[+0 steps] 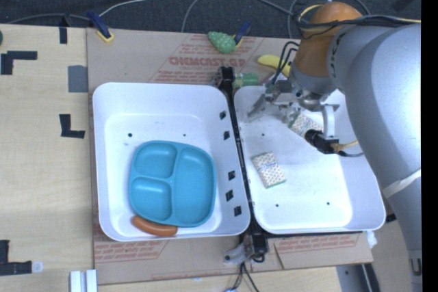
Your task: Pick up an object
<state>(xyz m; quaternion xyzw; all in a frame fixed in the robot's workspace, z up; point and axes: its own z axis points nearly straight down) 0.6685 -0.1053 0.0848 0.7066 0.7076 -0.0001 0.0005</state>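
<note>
My gripper (270, 109) hangs low over the far end of the right bin (342, 215), close to the divider between the bins. Its fingers (254, 109) are spread open with nothing between them. A small patterned packet (302, 124) lies just to the right of the gripper, partly under the wrist. A second patterned packet (269, 169) lies flat on the bin floor nearer the front, apart from the gripper. The grey arm with its orange band (321, 37) covers the bin's right side.
The left bin (109, 106) holds a blue divided plate (172, 182) with an orange sausage (155, 226) at its front edge. Behind the bins on the cardboard lie a green toy (222, 41) and a yellow banana (273, 61). Cables run across the back.
</note>
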